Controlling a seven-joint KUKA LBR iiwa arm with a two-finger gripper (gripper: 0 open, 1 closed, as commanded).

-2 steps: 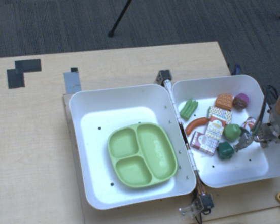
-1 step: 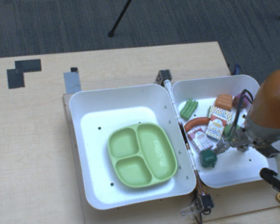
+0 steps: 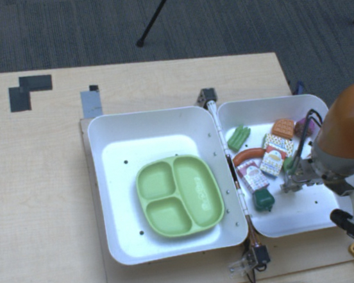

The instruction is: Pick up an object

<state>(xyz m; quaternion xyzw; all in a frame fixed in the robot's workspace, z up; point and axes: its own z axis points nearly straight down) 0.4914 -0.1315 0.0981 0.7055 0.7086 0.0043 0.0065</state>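
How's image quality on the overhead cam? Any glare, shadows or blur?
Camera view: even, soft lighting; mild washout on the left bin floor around the green divided plate; faint shadow under the plate's edge. The small items in the right bin look soft, their labels unreadable. The arm blurs at the edges.

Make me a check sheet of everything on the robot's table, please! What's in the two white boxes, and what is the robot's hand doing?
Surface: wooden bench bearing two white bins side by side, left bin and right bin.
Job's things: in the right bin, a green pod, red sausage, orange block, two small printed packets and a dark green block.
Clutter: light green divided plate in the left bin.
Grippers: end effector low over the right bin beside the packets; nothing seen held.
Cables: dark cables along the arm; wires at the bench's front edge.
Surroundings: grey carpet, a thin black stand leg.
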